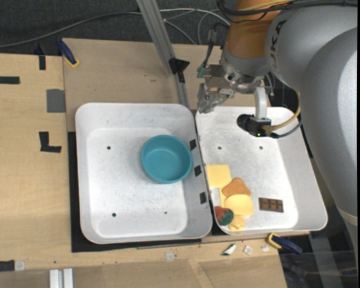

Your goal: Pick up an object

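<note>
Tool (207, 104), grip state unclear, hovers well apart from the blue bowl (165, 159).

My bench (126, 71) is tan board. Two white bins (96, 221) sit side by side on it. Black tape marks (47, 141) lie at its left.

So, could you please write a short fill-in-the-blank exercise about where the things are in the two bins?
1. The blue bowl lies in the ____ bin.
2. The brown chocolate piece lies in the ____ bin.
3. The end effector hangs above the far corner of the right bin, near the ____ between the two bins.
4. The yellow and orange pieces are clustered near the right bin's ____ wall.

Missing words: left; right; divide; left
</note>
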Action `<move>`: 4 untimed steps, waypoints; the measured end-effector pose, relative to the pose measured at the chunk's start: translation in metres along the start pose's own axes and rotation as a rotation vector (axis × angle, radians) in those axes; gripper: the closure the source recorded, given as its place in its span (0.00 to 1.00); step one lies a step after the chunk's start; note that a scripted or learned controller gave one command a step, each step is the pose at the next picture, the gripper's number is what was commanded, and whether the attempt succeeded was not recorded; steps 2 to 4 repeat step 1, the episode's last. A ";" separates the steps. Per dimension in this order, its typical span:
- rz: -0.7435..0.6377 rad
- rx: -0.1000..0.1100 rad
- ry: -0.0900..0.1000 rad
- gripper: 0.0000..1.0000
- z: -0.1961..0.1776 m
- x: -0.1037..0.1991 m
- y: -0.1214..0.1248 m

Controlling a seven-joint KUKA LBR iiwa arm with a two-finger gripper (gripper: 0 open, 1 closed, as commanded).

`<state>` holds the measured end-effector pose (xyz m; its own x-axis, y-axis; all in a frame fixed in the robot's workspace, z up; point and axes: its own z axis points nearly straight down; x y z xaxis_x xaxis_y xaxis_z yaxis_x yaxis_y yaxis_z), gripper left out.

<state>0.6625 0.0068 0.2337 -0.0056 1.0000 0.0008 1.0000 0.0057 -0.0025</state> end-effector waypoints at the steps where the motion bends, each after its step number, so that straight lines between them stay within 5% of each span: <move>1: -0.001 0.001 0.000 1.00 -0.003 0.045 -0.007; 4: -0.001 0.001 0.000 1.00 -0.003 0.045 -0.007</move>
